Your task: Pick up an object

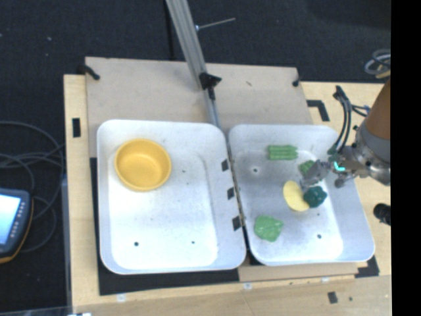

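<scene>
- Gripper (320,174): reaches in from the right over the right bin (342,242), low among a cluster of toys; whether it is spread or pressed together cannot be told, as this part is small and blurred.
- Small green toy (306,168): just beside the gripper tip, partly covered by it; no grasp can be confirmed.
- Dark teal toy (316,196): rounded, lying just below the gripper and touching the yellow toy.
- Yellow toy (295,197): pale, oval, smooth, lying flat on the bin floor left of the teal one.
- Green ridged block (281,153): long, lying apart near the bin's far edge.
- Green lumpy toy (268,228): alone near the front left of the same bin.
- Yellow bowl (143,164): upright in the far left corner of the left bin (164,242), well apart from the arm.
- Metal pole (191,45): slants over the bench behind the bins.
</scene>
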### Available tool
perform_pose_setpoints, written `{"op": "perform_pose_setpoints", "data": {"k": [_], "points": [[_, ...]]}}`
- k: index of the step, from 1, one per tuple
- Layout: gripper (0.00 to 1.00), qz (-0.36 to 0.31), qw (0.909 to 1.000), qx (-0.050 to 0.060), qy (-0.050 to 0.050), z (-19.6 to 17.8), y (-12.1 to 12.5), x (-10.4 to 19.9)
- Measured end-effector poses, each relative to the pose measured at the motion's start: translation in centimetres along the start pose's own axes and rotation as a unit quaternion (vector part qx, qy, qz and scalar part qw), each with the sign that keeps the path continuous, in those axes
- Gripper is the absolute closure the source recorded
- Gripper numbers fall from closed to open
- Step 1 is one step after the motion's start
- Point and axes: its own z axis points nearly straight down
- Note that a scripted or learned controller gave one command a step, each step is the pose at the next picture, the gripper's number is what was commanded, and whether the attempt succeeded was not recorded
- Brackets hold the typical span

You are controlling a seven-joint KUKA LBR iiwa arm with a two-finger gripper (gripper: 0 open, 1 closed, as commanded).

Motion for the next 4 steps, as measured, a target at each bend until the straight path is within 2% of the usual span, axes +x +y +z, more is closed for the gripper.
{"op": "perform_pose_setpoints", "data": {"k": [1,2,3,4], "points": [[0.0,0.0,1.0,0.0,0.0,0.0,0.0,0.0],[0.0,0.0,1.0,0.002,0.0,6.0,-0.1,-0.8],[0.0,0.0,1.0,0.002,0.0,10.4,-0.1,-0.1],[0.0,0.0,1.0,0.0,-0.001,12.9,-0.1,-0.1]]}}
